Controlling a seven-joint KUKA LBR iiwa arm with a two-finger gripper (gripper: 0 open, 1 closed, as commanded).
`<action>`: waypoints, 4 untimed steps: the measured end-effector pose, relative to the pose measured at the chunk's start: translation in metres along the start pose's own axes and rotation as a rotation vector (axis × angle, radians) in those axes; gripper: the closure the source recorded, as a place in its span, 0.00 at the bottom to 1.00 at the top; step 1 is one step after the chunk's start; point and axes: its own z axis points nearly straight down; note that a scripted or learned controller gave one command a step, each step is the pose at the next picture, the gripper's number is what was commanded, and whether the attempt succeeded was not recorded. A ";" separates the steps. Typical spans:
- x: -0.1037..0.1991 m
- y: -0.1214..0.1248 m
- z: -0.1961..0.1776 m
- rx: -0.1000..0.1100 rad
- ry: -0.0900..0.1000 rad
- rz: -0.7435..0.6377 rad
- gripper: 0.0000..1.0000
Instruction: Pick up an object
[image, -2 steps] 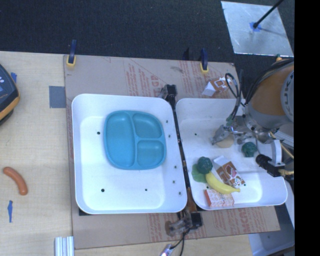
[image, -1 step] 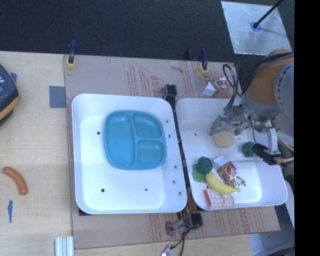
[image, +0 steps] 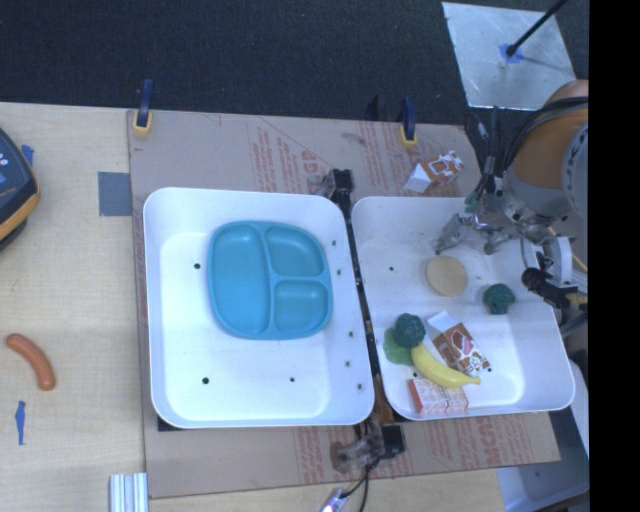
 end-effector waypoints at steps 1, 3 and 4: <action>-0.012 -0.142 0.001 0.003 0.000 -0.001 0.00; 0.047 -0.143 -0.108 -0.001 0.000 -0.003 1.00; 0.046 -0.143 -0.108 0.000 0.000 -0.002 0.00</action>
